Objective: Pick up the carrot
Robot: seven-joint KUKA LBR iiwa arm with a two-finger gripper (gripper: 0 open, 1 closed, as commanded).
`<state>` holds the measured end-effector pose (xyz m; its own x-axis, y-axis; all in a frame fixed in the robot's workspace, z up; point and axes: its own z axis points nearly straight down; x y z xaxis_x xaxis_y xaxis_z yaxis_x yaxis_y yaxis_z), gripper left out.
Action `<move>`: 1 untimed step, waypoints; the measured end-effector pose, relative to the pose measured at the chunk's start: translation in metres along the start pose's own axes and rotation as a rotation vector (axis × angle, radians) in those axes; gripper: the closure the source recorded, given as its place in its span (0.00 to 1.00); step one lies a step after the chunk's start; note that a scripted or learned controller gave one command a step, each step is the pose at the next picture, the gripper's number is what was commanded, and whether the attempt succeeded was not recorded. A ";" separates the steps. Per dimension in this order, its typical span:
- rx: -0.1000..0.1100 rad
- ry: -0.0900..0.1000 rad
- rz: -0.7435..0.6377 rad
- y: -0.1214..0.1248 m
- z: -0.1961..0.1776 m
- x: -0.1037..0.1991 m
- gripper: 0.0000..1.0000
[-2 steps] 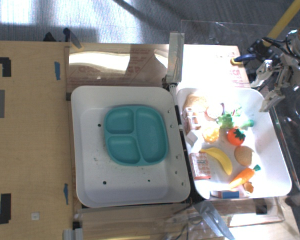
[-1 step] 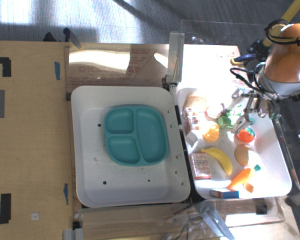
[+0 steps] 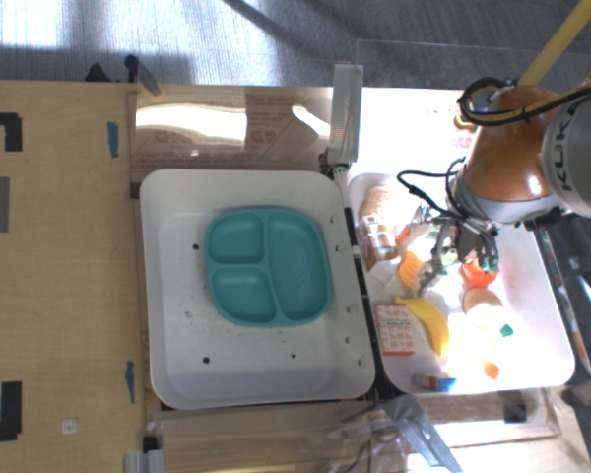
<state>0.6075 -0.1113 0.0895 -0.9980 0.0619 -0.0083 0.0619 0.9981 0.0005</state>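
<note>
We see gripper point(image 3: 441, 262) above right bin point(image 3: 547, 363), can't tell grip state. Carrot point(image 3: 411, 268) just left of it, above banana point(image 3: 428, 321). Approach straight down, centre on carrot.

Harsh overexposed glare across the right bin point(image 3: 532, 363), softer light left, mild overall blur.

Left bin point(image 3: 167, 264): held a divided tray point(image 3: 269, 265). Right bin point(image 3: 542, 353): held a banana point(image 3: 430, 322) right of a packet point(image 3: 395, 329), gripper point(image 3: 451, 256) above.
</note>
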 end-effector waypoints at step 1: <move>0.001 -0.002 -0.047 0.015 -0.001 0.043 0.00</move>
<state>0.5652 -0.0940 0.0902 -0.9998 0.0149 -0.0105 0.0149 0.9999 -0.0008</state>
